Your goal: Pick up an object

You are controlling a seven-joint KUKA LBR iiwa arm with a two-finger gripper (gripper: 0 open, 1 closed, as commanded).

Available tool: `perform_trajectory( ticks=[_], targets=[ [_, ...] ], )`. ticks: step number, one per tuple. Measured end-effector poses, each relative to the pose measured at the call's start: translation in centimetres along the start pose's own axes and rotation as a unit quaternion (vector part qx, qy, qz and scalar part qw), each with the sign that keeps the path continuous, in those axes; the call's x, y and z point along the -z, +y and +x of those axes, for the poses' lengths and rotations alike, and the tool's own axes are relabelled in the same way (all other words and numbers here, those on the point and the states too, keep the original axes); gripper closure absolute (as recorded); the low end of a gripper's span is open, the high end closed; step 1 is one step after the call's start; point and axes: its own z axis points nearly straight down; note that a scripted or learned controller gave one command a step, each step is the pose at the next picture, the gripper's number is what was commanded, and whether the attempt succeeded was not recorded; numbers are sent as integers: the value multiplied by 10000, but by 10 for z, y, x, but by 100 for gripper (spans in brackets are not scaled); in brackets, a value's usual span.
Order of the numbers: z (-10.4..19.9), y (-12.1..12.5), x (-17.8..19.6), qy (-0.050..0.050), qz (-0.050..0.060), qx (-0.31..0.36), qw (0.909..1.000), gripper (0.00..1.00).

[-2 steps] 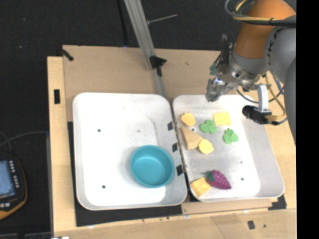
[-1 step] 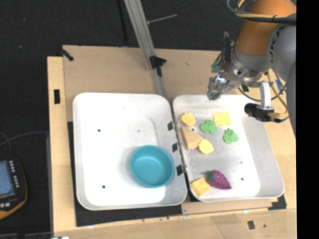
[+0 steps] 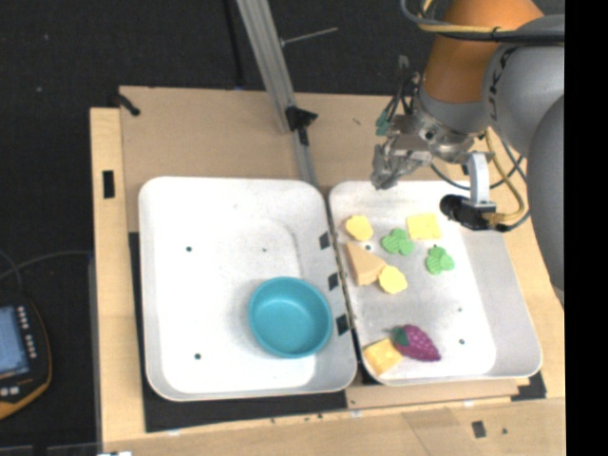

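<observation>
Across the bench (image 3: 218,131) sit two white bins; the left bin (image 3: 190,217) holds a blue bowl (image 3: 289,316). Above the right bin's (image 3: 503,321) far edge hangs the pincer (image 3: 387,177), grip unclear, the yellow piece (image 3: 358,227) lying just below it.

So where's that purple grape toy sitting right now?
The purple grape toy lies near the front edge of the right bin, beside a yellow block.
</observation>
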Motion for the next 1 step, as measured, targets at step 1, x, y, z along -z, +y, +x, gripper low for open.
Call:
perform_trajectory(
  ticks=[1],
  targets=[
    [47,-4,-9,-3,2,-3,10000,100]
  ],
)
